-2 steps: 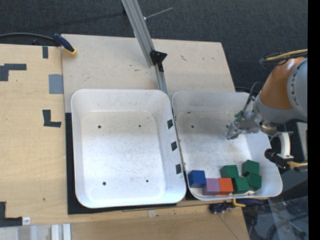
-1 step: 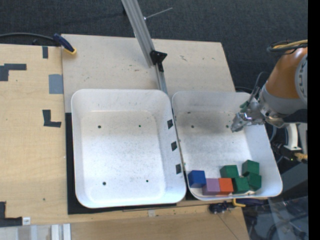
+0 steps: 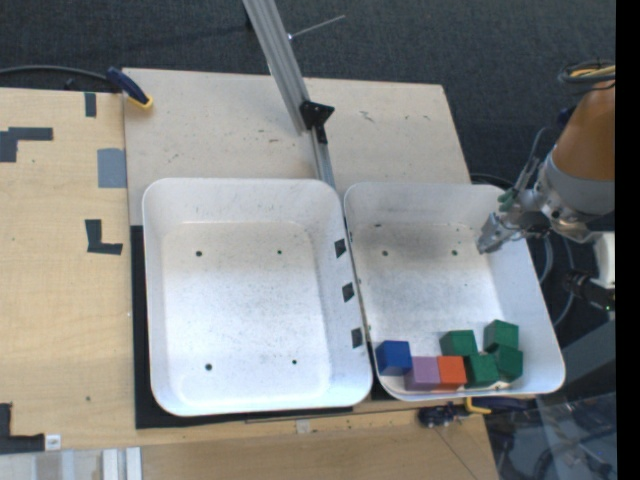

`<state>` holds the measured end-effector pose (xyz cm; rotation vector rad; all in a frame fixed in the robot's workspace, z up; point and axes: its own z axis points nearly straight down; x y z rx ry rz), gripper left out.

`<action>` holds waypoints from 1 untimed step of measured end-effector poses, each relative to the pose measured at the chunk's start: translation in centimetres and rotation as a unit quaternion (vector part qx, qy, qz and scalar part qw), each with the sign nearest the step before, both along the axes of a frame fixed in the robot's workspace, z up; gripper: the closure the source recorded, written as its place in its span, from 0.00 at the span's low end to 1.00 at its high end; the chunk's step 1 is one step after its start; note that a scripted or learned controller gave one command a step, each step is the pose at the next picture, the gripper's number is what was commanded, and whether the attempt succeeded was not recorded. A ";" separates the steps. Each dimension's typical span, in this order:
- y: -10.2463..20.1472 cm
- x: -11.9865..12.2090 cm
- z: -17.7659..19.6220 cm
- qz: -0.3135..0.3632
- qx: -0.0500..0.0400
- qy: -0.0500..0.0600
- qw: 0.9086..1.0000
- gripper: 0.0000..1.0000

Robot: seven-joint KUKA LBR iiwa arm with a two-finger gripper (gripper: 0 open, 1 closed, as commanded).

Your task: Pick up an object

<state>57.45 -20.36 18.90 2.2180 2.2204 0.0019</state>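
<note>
Approach step: gripper (image 3: 492,236), finger state indeterminate, sits above the right bin (image 3: 420,268) rim, well apart from the blocks (image 3: 455,360); descend toward them.

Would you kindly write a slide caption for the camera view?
Gripper poised over the right bin, far from the blocks clustered at its near edge.

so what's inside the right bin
The right bin holds blocks bunched along its near edge: a blue block, a purple block, an orange block and several green blocks. Anything beneath them is hidden.
</note>
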 end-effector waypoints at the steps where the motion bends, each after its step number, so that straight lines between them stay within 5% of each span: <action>1: 0.0 0.3 6.4 0.000 -0.001 -0.002 1.000 1.00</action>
